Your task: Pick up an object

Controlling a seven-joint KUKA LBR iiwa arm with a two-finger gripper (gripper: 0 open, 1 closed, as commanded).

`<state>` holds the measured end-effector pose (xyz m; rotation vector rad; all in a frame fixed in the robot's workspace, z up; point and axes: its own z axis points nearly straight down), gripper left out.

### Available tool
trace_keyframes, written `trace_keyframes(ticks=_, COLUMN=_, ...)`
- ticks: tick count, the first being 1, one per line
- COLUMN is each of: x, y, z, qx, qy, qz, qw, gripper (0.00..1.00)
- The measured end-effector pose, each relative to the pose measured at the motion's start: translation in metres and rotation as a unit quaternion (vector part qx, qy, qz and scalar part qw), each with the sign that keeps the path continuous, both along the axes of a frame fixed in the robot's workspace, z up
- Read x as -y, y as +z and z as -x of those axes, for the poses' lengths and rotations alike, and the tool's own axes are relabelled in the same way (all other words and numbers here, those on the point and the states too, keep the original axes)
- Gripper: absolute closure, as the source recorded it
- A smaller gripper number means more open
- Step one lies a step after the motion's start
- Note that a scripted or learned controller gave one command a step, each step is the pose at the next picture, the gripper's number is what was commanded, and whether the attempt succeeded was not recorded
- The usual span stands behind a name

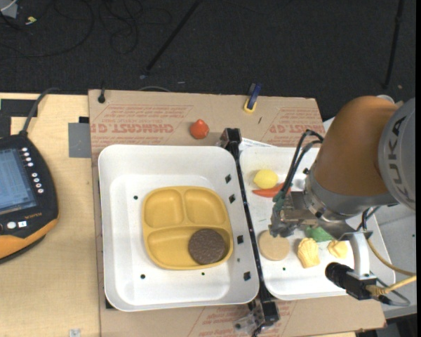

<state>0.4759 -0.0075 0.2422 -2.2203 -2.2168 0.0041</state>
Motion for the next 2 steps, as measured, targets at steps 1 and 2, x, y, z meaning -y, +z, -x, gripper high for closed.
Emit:
trace_keyframes(ticks=1, x=-0.008, y=0.037, z=0.000, qx=0.003, qy=0.001, qz=0.0002, qw=1.0000, gripper=1.00)
trace_keyframes(ticks=2, x=-0.046, y=0.080, z=-0.001, qx=0.003, qy=0.002, qz=0.0000, qw=1.0000, gripper=1.00)
